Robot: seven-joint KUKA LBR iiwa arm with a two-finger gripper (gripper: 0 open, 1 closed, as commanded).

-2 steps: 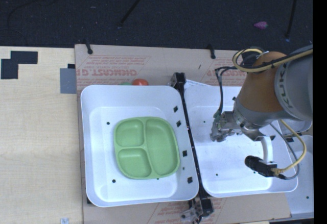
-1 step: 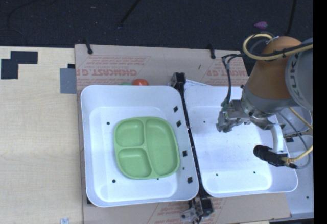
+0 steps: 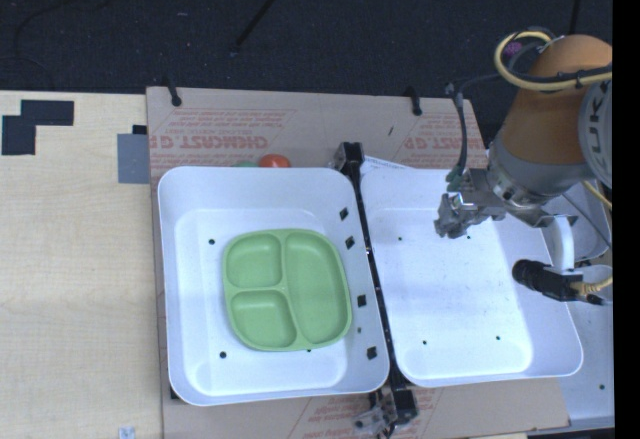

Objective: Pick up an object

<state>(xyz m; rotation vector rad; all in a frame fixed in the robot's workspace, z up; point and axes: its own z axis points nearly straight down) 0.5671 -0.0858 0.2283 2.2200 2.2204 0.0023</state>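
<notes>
Green and moulded in plastic, a three-compartment divided plate point(image 3: 287, 289) lies flat in the middle of the left shallow white bin point(image 3: 190, 347), in the lower centre of the frame. Further up and to the right, the grey arm's two-finger gripper point(image 3: 452, 223) hangs over the upper part of the right shallow white bin point(image 3: 480, 357), well apart from the plate, and whether it is wide or narrow I cannot tell. Beyond the left bin's far rim, a small red-orange rounded object point(image 3: 274, 162) peeks out against the brown cardboard sheet point(image 3: 300, 127).

A pale green divided plate point(image 3: 288, 289), with three compartments, lies flat in the left white bin point(image 3: 190, 347), lower centre-left of the frame, its rounded corners turned slightly askew to the bin's walls.
</notes>
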